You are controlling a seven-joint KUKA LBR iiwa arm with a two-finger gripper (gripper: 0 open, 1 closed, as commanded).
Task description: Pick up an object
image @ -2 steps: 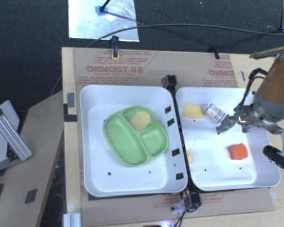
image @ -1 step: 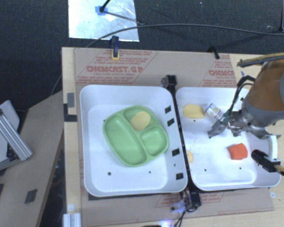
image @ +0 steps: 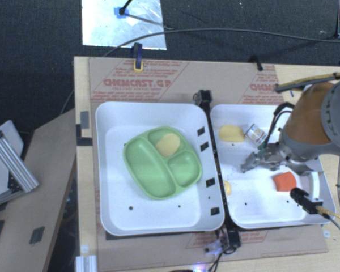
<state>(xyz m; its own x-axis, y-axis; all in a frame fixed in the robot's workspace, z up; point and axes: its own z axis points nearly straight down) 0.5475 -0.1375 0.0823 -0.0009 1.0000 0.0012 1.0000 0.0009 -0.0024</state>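
Low over the right bin (image: 246,217), the gripper (image: 250,163) reaches in from the right on the grey arm (image: 317,118), its metal tip close above the bin's white floor near the middle. Whether it is spread or pressed together I cannot tell at this size, and nothing can be seen pinched in it.

Just right of the tip and slightly nearer lies an orange block (image: 284,181), partly tucked beside the arm's wrist. It looks like a small, stiff, light piece; its edges run roughly square to the bin, with no clear long axis. A pinch across two opposite flat sides should hold it well.

Beyond the tip, toward the far left of this bin, sits a yellow disc-like piece (image: 231,132), flat and rounded, its longer span running left to right. It lies low, so a grasp across its narrower width is probably the better choice, and it may slip if it is smooth plastic. Beside it to the right is a small clear-and-silver item (image: 254,133), too small to identify. A tiny yellow bit (image: 227,188) rests against the bin's left wall.

Further left, the left bin (image: 116,208) holds a green divided plate (image: 161,162) with a yellow round piece (image: 168,145) in its far compartment.
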